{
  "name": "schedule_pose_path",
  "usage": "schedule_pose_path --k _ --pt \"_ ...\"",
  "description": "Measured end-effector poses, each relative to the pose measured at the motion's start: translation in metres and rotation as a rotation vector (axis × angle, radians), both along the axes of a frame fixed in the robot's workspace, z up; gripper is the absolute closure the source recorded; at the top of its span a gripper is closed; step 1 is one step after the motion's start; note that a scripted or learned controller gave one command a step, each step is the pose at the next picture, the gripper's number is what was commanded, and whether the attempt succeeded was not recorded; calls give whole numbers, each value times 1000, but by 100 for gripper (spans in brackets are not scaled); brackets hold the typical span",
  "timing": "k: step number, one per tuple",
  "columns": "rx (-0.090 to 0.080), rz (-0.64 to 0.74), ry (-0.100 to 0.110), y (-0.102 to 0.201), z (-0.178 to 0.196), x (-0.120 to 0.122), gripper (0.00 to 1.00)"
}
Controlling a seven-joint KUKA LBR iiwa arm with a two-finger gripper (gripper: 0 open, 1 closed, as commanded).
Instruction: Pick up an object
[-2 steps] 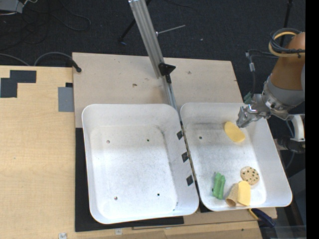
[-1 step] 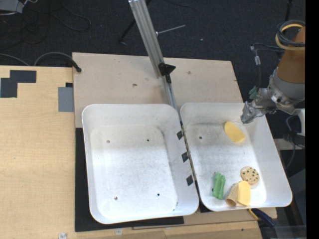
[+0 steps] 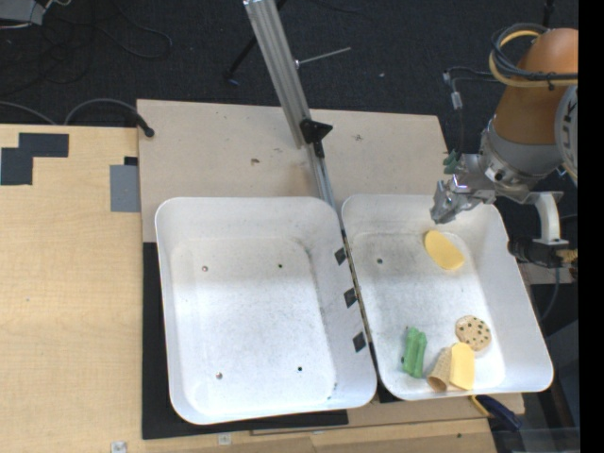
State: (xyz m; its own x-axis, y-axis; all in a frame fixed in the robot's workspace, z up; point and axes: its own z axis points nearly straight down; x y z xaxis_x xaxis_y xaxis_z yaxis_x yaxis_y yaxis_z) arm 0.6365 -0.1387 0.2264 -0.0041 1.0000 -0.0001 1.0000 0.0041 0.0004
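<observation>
- In the right bin, near its far end, lies a pale yellow rounded piece, smooth and plain, shaped like a flattened oval.
- Its long axis runs on a slant, from the upper left toward the lower right of the view; neither end looks different from the other.
- The gripper hangs just above and beside this piece, at the bin's far rim, with nothing seen between its fingers; whether they are apart or together cannot be told.
- At the near end of the same bin lie a green piece, a round speckled cookie, and a yellow wedge touching a tan cone.
- The left bin sits beside it.
</observation>
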Motion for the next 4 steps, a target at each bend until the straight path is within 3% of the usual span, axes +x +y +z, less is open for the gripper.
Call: schedule_pose_path --k 2,4 --pt "2 1 1 102 5 23 100" --pt "2 0 4 196 -4 23 100"
